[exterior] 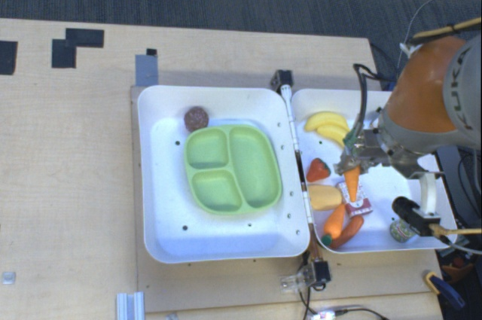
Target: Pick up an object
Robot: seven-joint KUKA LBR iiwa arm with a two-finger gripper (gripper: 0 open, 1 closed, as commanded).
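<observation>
- The gripper (352,169) is hanging over the right bin (376,97), and an orange carrot-shaped toy (352,183) is pointing straight down from between its fingers, so the fingers appear to be clamping on the toy's upper end.
- The carrot's tip is hovering just above a small red-and-white packet (357,204), which suggests the toy is hanging from the grip, not resting on the pile, though contact with the packet cannot be ruled out.
- Just up and to the left of the gripper, a yellow banana (328,124) is lying against the bin's far wall.
- To the gripper's left, close by, a red strawberry-like piece (318,170) is sitting above a pale yellow block (324,197).
- Below the gripper, an orange-and-red vegetable pair (341,227) is leaning in the bin's near corner.
- Well to the gripper's left, the left bin (162,236) is carrying a green divided plate (232,169) and a small brown ball (196,117).
- The hold is looking narrow, near the thick end only, so the toy could swing or slip during a lift.
</observation>
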